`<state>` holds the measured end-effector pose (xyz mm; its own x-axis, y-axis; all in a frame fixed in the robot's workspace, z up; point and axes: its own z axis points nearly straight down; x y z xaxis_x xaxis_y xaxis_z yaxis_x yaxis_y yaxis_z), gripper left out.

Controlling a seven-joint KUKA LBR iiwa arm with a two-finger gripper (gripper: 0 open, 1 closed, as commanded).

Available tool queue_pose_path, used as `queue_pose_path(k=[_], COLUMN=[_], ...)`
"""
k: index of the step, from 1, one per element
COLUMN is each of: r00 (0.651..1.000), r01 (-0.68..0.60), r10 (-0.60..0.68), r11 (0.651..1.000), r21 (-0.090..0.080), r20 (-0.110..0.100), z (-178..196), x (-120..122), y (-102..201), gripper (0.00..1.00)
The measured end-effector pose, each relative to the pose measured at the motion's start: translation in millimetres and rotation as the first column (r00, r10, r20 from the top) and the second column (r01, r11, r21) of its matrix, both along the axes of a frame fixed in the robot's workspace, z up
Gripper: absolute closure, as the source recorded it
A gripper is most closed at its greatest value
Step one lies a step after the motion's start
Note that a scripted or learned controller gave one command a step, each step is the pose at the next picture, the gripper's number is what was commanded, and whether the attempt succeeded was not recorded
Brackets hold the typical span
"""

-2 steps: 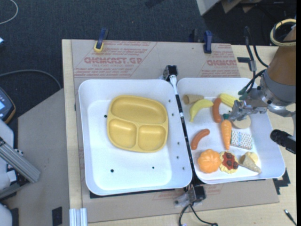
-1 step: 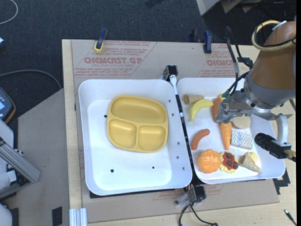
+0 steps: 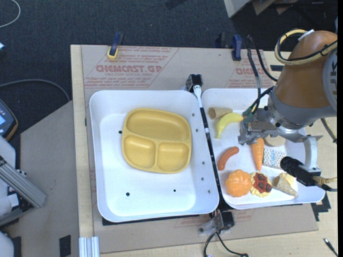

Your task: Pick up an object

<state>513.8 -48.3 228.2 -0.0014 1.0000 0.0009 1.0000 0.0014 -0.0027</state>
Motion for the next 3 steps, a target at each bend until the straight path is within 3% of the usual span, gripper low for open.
queue_pose_path(k=[1, 3], r00=[1.000, 1.000], r01=[0.001, 0.001], r10=[-0.001, -0.001], r11=[1.000, 1.000], r21=[0.000, -0.001], r20=[0.000, 0.003], z=[-14, 1], x=[-1, -5], y=[10, 16], gripper=[1.00, 1.00])
